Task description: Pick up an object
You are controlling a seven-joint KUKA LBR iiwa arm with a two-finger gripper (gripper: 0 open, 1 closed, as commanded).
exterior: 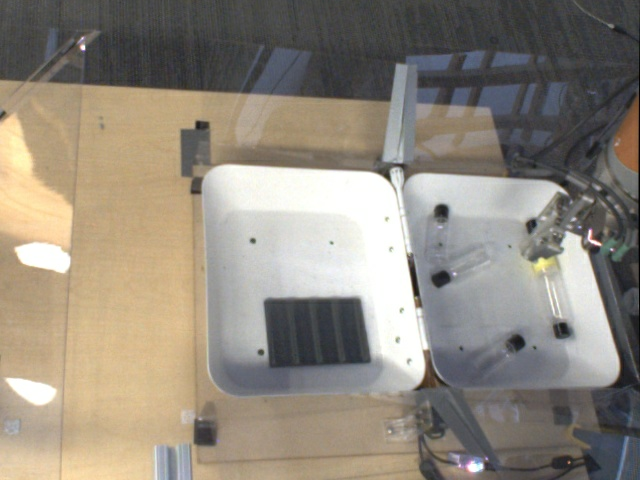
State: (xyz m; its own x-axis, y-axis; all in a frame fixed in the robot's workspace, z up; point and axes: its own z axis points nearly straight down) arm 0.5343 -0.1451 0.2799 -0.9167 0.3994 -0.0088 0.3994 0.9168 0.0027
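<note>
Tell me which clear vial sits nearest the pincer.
The slim vial along the right bin's right wall, right next to the pincer; the others lie farther left.

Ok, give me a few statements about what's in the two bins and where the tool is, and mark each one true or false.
1. A black ribbed tray lies in the left bin. True.
2. The clear vials with black caps lie in the left bin as well. False: they lie scattered in the right bin.
3. The tool is over the right bin, near its far right corner. True.
4. The tool is lifting the black ribbed tray. False: the tray lies flat on the left bin's floor, well apart from the tool.
</note>
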